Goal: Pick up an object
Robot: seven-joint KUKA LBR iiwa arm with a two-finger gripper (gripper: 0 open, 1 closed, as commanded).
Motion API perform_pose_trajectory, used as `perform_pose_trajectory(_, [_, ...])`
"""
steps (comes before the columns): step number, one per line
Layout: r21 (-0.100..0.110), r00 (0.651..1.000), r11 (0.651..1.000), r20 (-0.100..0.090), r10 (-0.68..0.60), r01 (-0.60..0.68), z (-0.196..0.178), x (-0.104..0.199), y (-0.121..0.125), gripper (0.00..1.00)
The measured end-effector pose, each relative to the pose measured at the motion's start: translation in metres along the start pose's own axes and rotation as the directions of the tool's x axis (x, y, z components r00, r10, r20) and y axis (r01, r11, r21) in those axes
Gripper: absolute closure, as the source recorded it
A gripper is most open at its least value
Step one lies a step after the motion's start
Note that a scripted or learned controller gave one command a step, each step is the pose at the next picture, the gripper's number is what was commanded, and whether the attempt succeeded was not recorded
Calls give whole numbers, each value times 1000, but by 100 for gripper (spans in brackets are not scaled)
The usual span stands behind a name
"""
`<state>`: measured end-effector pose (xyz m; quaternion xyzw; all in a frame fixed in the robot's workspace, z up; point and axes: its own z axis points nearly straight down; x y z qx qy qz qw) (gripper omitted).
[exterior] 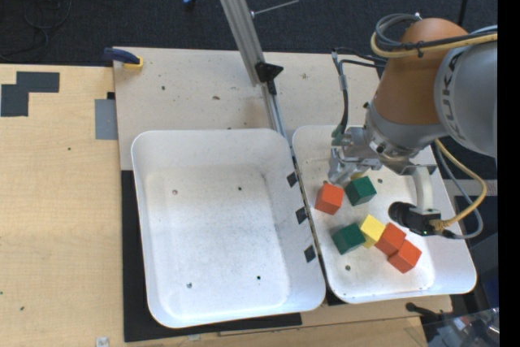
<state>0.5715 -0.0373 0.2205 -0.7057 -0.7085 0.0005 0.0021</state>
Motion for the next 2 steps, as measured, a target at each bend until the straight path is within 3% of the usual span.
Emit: perform_pose_trajectory(2, [-1, 1000, 1000, 0, -1, 1, 8, 112, 23, 100])
